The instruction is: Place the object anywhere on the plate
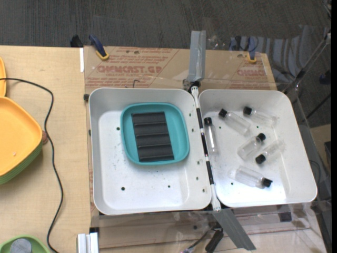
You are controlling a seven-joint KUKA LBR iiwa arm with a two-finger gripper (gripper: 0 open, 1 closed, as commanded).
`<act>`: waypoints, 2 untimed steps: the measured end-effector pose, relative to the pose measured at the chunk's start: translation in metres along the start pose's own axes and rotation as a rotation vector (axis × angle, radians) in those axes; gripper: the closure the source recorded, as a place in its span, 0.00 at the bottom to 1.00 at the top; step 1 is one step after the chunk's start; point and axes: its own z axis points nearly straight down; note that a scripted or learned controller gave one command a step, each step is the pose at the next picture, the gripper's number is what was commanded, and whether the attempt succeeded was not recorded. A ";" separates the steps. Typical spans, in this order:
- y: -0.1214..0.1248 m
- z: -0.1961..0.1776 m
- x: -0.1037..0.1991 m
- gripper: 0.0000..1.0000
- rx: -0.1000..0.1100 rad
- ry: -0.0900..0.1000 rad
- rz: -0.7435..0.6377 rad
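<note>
Left bin [105, 157]: one teal plate [155, 134] with a dark ribbed centre, lying flat toward the bin's upper middle. Right bin [295, 141]: six clear vials with black caps, loose on the floor, well apart from the plate. One vial [209, 135] lies along the left wall; two [234, 119] [258, 115] near the top; two [251, 146] [269, 153] mid-bin, close together; one [253, 178] lowest. Jaw state: cannot tell.

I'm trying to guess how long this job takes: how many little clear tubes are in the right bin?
5, possibly more, since clear ones blend in: one along the left wall, one upper left, one top, a pair mid-right, one bottom.
</note>
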 end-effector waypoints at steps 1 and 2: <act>0.000 0.000 -0.004 0.00 0.001 -0.001 0.010; 0.000 0.001 -0.004 0.00 0.001 -0.002 0.012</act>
